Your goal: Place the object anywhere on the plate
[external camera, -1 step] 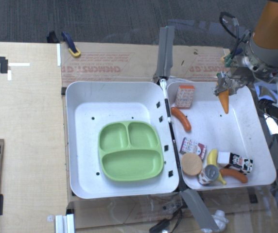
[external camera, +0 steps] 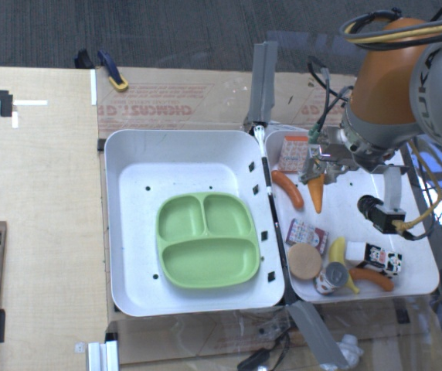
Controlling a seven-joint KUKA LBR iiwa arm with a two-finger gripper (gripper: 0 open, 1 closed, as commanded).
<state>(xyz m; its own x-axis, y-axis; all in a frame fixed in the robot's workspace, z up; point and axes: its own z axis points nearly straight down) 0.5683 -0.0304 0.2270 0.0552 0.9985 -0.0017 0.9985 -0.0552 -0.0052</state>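
Beside plate (external camera: 208, 240), right bin (external camera: 420, 265) holds, seemingly, toy food.

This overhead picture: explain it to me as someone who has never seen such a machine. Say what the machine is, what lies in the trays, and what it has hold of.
The picture comes from one camera fixed above a bench, looking down at a slant. The big grey machine with an orange band is a robot arm reaching in from the right. At its tip is a two-finger pincer for picking things up.

Two shallow white plastic bins sit side by side. The left bin holds a light green plate with three compartments, with nothing on it yet. The right bin holds small toy foods: an orange sausage, a round tan disc, a small can, a yellow banana-like piece and a few printed packets.

The pincer hangs over the right bin with a pointed orange carrot sticking down from between its fingers, so it appears to hold it.
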